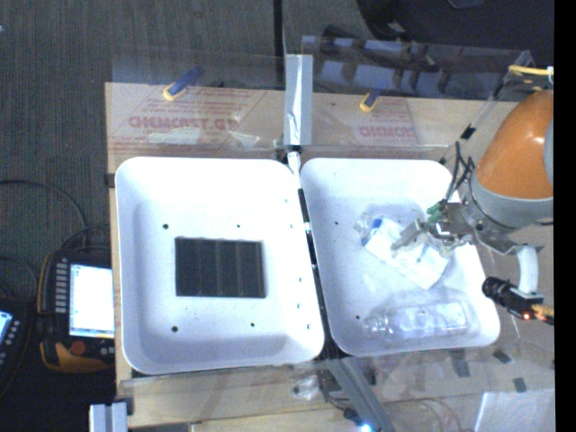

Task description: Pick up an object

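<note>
Orange band (520, 151) of the arm (513, 201) sits highest, nearest the lens, over the right bin (333, 205). Below it, gripper (430, 232) hangs low at the bin's right side, pointing toward bin centre. Finger state: cannot tell, too small and cluttered against the wrist hardware. Just off the tips, on the side away from the wrist, a crumpled clear bag (396, 246) with a bluish patch; touching or merely close, unclear. Nearer the front wall from the tips, well apart from them, a clear bottle (418, 320) lies on its side. Left bin (135, 196), far across from the fingers, holds one dark flat panel (220, 267). Judgement: step in hand looks like closing in on the bag. To do it well, aim for a raised fold, not the flat film, descend straight, close slowly. Film is limp and slick; a shallow pinch likely slips. Bottle offers a firmer alternative if straddled across its width.
</note>
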### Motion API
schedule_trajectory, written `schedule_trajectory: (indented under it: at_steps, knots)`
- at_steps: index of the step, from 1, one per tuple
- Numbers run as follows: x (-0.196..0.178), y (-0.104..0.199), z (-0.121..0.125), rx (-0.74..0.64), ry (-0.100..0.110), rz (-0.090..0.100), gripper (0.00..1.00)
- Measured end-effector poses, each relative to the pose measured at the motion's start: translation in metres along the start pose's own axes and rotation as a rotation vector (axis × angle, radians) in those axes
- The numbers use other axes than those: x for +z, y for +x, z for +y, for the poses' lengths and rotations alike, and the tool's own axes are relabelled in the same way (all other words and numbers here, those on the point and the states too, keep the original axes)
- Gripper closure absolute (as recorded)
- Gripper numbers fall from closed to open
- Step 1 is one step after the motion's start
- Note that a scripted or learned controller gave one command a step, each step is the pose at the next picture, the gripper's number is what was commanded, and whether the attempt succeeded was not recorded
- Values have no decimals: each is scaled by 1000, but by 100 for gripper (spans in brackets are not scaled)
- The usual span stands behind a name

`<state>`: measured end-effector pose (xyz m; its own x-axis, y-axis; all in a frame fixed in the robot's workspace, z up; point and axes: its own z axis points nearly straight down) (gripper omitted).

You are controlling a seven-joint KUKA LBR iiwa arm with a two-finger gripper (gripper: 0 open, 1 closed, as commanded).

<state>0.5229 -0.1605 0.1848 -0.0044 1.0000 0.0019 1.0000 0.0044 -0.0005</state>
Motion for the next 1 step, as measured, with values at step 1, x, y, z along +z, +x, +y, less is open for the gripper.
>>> schedule_trajectory:
  at_steps: [1]
  knots:
    - [63,12,37,43,-2,-1,0]
